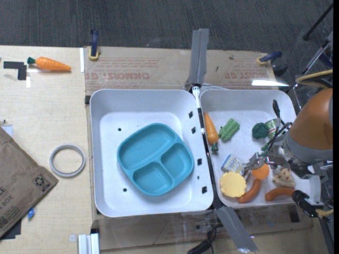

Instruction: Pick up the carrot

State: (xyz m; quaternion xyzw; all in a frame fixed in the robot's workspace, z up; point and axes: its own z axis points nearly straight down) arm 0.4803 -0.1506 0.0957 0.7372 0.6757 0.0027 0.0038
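Observation:
A small orange carrot (211, 128) with a green tip lies in the right bin (241, 100), close against its left wall. A second, larger carrot (48, 64) rests on the wooden bench at the far upper left, outside both bins. My gripper (254, 164) hangs low over the right bin's lower middle, directly above a small orange item (261, 172). It sits well to the right of the bin's carrot and below it in the view. Nothing shows as held.
Around the gripper lie a yellow disc (233, 184), two sausages (250, 191), a blue-white packet (231, 163), a green pickle (229, 129) and broccoli (259, 130). The left bin (106, 142) holds a blue divided tray (154, 159). A tape ring (67, 160) lies on the bench.

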